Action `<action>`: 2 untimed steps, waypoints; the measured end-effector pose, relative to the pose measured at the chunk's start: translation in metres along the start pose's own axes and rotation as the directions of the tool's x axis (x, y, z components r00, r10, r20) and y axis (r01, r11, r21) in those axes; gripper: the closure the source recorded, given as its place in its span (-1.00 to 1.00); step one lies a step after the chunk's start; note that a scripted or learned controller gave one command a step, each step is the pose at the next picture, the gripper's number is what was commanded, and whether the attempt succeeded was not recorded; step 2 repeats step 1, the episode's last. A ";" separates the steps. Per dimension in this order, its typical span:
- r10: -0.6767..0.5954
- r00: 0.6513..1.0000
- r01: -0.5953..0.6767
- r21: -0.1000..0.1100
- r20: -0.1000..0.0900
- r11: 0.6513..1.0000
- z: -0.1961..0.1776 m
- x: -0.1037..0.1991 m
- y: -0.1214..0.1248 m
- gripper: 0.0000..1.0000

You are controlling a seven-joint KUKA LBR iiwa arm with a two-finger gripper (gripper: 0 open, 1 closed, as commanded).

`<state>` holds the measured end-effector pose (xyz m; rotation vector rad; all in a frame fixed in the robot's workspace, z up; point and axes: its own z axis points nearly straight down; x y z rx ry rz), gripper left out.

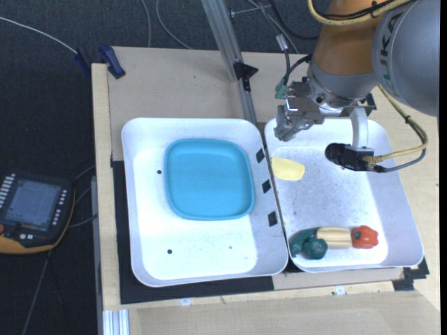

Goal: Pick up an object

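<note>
Bins sit side by side on the bench, both shallow and white. The left bin holds a light blue plate, squarish with rounded corners, lying flat near the bin's middle and a little toward its far side; a few dark specks show on the bin floor near it. The right bin holds four things. A pale yellow piece, flat and rounded like a chip or slice, lies near the bin's left wall toward the far end. Along the near edge lie three toys in a row, touching or nearly so: a dark green rounded lump at the left, a tan cylinder in the middle, and a red piece with a small green spot on top at the right. The arm, grey with an orange band, reaches in from the right, and the gripper hangs over the far left corner of the right bin, just above and beyond the yellow piece. Whether it is spread or pressed together I cannot tell. A black part juts out beside the wrist, over the bin's far side.
</note>
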<state>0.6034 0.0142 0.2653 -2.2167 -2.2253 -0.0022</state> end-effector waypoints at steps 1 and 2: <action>0.000 1.000 0.000 0.000 0.000 1.000 0.003 0.047 -0.019 1.00; 0.000 1.000 0.000 0.000 0.000 1.000 0.003 0.047 -0.019 1.00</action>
